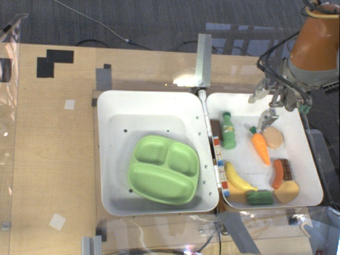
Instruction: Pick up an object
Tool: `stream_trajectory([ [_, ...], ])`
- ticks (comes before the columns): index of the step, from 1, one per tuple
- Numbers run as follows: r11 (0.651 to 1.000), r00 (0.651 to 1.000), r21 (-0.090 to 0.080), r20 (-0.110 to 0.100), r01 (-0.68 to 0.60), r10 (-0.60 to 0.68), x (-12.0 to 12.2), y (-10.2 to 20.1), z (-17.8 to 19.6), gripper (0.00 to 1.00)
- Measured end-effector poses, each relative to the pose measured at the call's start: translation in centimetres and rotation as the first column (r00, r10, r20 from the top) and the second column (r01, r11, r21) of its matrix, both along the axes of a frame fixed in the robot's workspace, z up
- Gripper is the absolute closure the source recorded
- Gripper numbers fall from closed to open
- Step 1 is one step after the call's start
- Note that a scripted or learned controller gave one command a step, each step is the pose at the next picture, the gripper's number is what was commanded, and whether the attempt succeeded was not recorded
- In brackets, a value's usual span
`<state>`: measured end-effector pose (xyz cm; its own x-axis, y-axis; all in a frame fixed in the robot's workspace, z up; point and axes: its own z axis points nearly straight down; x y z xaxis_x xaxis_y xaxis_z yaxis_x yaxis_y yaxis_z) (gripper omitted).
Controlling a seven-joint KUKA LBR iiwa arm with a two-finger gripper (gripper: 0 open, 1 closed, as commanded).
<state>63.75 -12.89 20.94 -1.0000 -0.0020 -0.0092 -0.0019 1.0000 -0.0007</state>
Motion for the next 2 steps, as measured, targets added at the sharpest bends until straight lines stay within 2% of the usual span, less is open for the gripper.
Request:
stream_trajectory([
  [1, 1.0, 1.0, -0.001, 0.004, -0.022, 0.022, -0.8, -0.1, -11.7, 0.0],
  [2, 1.0, 1.0, -0.003, 0.002, -0.027, 0.027, -4.8, -6.2, -12.0, 0.0],
])
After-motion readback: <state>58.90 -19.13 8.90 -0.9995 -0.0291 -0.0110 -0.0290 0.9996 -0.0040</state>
